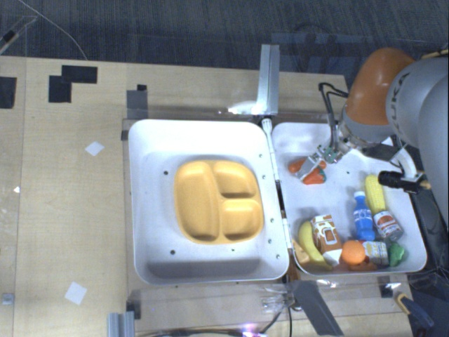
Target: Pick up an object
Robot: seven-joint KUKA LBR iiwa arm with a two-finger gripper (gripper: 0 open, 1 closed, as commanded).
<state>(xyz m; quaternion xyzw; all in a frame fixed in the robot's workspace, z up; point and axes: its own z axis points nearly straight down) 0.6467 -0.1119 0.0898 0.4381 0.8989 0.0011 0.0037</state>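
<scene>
Right bin (295,137) holds an orange carrot (306,168) under gripper (327,153)

You see two white bins side by side on the bench. The left bin (151,188) holds a yellow divided tray (216,200), lying flat near its middle. In the right bin (298,135), the gripper (324,154) sits low over an orange-red object (309,170) near the far left part. Along the near edge lie a banana (307,241), a small carton (325,233), an orange (354,253), a blue bottle (362,217), a corn cob (375,192) and a small can (388,225), crowded together.
</scene>
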